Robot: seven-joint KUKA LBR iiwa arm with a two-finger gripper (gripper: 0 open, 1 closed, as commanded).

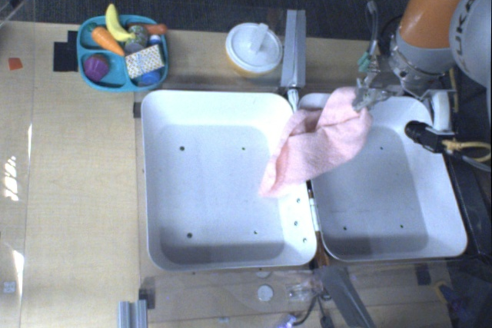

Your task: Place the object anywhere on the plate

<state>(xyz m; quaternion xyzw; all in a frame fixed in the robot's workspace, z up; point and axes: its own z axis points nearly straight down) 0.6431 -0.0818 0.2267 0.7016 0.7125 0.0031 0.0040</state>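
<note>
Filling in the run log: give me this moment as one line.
tool: at cloth's top corner, grip unclear | cloth: pink, draped over divider between bins | plate: blue, upper left, holds toy food | placed: no

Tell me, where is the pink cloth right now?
The pink cloth hangs from the gripper near the middle of the camera view. It drapes across the divide between the left bin and the right bin.

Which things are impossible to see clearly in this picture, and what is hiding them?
- Camera view: the pink cloth hangs from the end effector and covers the rims where the left bin and right bin meet.
- The cloth's underside is hidden by its own folds.
- The arm is cut off by the top and right edges.
- Items in the blue tray are too small to identify fully.
</note>
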